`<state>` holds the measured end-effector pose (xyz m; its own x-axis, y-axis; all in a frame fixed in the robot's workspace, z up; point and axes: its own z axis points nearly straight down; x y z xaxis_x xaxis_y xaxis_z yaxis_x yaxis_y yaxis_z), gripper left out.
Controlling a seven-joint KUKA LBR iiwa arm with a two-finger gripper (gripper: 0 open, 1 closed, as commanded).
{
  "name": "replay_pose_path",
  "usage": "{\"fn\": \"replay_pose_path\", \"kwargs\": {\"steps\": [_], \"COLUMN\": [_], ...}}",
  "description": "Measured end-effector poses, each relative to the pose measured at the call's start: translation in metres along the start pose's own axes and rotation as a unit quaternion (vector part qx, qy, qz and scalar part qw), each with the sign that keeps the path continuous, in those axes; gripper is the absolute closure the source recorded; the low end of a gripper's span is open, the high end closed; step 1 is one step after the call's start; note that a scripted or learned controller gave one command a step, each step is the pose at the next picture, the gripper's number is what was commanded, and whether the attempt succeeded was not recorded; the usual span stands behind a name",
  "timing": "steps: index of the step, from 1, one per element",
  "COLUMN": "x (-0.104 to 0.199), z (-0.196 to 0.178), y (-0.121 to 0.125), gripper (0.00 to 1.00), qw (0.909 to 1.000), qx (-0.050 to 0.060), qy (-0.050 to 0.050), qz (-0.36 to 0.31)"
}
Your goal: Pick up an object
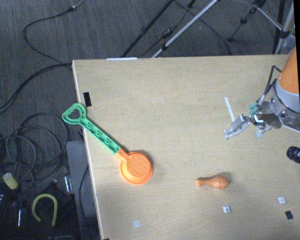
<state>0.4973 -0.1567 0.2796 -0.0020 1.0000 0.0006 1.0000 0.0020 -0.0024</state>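
An orange round sieve with a green perforated handle (116, 152) lies on the tan bench top (178, 84) at the left, its handle loop reaching past the left edge. A small orange drumstick-shaped toy (214, 181) rests right of centre near the front. A thin white stick (229, 109) lies further back on the right. My gripper (234, 130) comes in from the right edge and hovers just below the stick and above-right of the drumstick toy. Nothing shows in its grasp.
Small black and white markers (226, 209) dot the front right of the bench, and a black tab (87, 99) sits by the left edge. Cables (24, 146) and clutter cover the floor to the left. Stand legs (194, 16) cross behind the bench.
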Motion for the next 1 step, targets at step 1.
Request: {"fn": "replay_pose_path", "kwargs": {"steps": [1], "x": [-0.0668], "z": [0.0979], "y": [0.0626], "gripper": [0.00], "qw": [0.9998], "qx": [0.000], "qy": [0.000], "qz": [0.020]}}
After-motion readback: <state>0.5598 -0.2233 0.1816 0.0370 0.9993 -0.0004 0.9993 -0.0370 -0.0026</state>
